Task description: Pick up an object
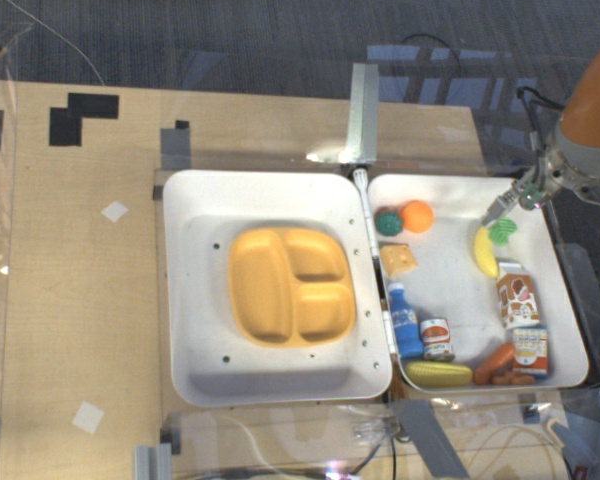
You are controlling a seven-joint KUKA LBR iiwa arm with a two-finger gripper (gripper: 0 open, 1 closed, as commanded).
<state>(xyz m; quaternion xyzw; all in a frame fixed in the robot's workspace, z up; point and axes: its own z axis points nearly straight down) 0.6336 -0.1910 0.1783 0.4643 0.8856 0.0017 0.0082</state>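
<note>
The small green leafy toy [501, 231] lies just under the gripper [510, 204], touching a yellow plastic banana [485, 252] — both in the right white bin [450, 193]. How wide the gripper stands cannot be told. It should drop straight down — and miss the banana.

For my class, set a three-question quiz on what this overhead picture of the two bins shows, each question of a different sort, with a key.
1. True or false: the yellow tray lies in the right bin.
2. Which thing lies right beside the orange ball? A) blue bottle B) green ball C) banana
3. Fill in: the gripper hangs over the right bin's far ____ corner.

Key: 1 false, it lies in the left bin; 2 B; 3 right.
</note>
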